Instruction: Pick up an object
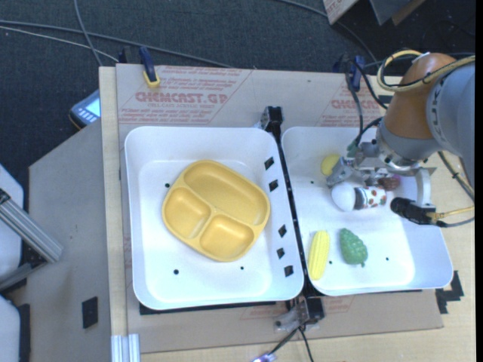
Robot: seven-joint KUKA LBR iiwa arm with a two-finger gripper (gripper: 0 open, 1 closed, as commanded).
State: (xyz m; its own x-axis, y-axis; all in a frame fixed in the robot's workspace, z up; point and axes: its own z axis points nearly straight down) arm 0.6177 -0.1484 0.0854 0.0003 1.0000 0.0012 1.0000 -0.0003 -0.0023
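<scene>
A white egg-shaped object [344,197] lies in the upper middle of the right bin [423,270], its long axis roughly left-right across the frame, touching a small white-and-red object [375,197] on its right. The gripper [367,173] hangs right above them (whether it grips anything, or how wide it stands, cannot be told). A small yellow piece [330,164] sits upper left of it. Lower down lie a corn cob [319,253], pointing top to bottom, and a green vegetable [352,246]. The left bin [143,202] holds a yellow divided plate [216,210].

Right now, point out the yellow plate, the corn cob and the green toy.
yellow plate [216,210]: camera view, centre ridge.
corn cob [319,253]: camera view, mid-length.
green toy [352,247]: camera view, middle of its body.
</scene>
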